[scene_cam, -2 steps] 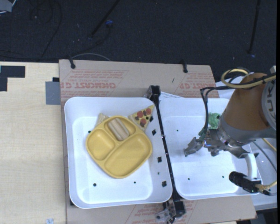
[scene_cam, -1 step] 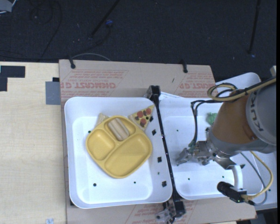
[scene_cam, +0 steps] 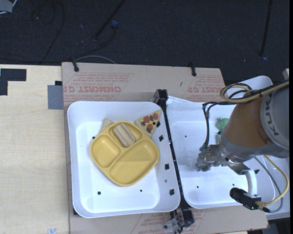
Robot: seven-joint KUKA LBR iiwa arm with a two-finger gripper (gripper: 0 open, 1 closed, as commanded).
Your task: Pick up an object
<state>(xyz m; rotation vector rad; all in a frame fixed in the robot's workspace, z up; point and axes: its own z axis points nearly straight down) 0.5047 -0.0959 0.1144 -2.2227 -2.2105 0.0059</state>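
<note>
Where the arm (scene_cam: 254, 128) bends down from the right edge of the surface, its gripper (scene_cam: 205, 160) sits low over the floor of the right bin (scene_cam: 195, 189), close to that bin's left wall and about midway between its near and far edges. Whether the gripper is released or clenched cannot be told from this angle, and nothing can be seen caught in it. Just beyond the arm, toward the right bin's far edge, a small green object (scene_cam: 221, 123) peeks out, mostly hidden by the arm; its shape is unclear.

Across the dividing wall, the left bin (scene_cam: 83, 189) holds the likeliest things to pick. A yellow divided plate (scene_cam: 129, 160) lies flat near the bin's middle, turned at an angle. A tan ridged piece (scene_cam: 123, 133), perhaps toy bread, rests in the plate's far compartment. A toy pizza slice (scene_cam: 150, 122) lies beside the plate's far right side, near the bin's far right corner, and appears to touch or overlap the plate's rim.

The plate looks like stiff, light, smooth plastic; lying flat, it would probably need a pinch on its raised rim and could slip. The pizza slice seems small, light and rigid, best taken across its narrow width. Both bins sit on brown cardboard (scene_cam: 136, 84) on the pale wooden surface (scene_cam: 24, 150).
</note>
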